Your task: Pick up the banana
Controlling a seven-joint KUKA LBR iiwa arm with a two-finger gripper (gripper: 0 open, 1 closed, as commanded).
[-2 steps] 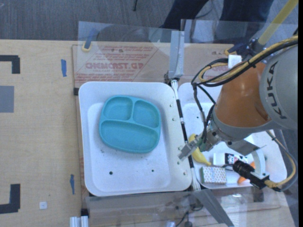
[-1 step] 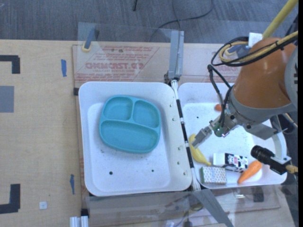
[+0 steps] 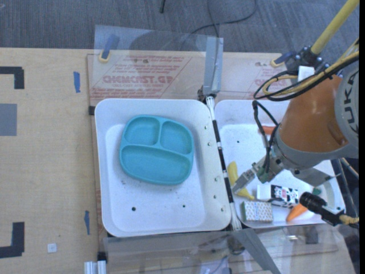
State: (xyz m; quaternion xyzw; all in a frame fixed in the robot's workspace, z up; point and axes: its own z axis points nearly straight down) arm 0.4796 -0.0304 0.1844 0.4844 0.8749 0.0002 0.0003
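The banana [image 3: 233, 172] is yellow and lies in the right bin [image 3: 239, 116], close along its left wall. Its upper end shows at the wall and its lower tip [image 3: 246, 194] pokes out further down. My gripper [image 3: 251, 178] is low over the banana's middle and hides that part. The grey arm with its orange band [image 3: 311, 121] reaches in from the right and covers much of this bin.
A blue divided plate [image 3: 157, 150] sits in the left bin [image 3: 108, 170]. At the right bin's front lie a speckled block [image 3: 258, 211], a small white and black box [image 3: 283, 194] and an orange carrot [image 3: 296, 212]. Cables [image 3: 274, 87] hang off the arm.
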